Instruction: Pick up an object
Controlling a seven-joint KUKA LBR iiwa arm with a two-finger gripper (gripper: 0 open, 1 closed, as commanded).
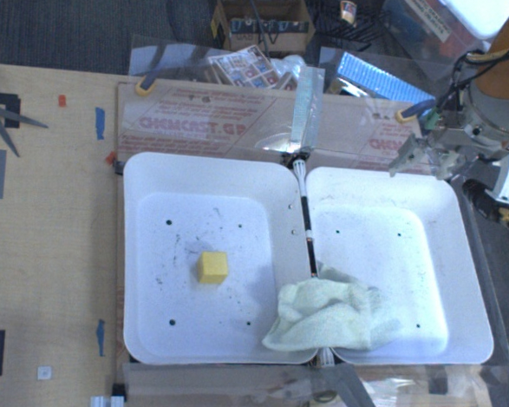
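You are looking at the gripper (418,158) hanging over the far rim of the right bin (471,283), up at the top right, well apart from anything it could pick; whether its claw is open or shut, you cannot tell from this slant, and nothing is showing between its tips. Parked there, it is leaving both bins open to the camera, which probably explains the pose. Your candidates are lying low: a small yellow block (213,267) is sitting alone near the middle of the left bin (142,190), free on all sides, while a pale crumpled cloth (329,315) is slumping in the near left corner of the right bin, spilling over the divider (305,219) between the bins and touching the near rim. The block looks the cleaner target, though it means reaching across the divider; the cloth is nearer but soft and pressed against the walls, so the rim may be crowding a descent. Beyond the bins, a clear sheet (216,126) with red lettering and assorted clutter are lying out of the way.
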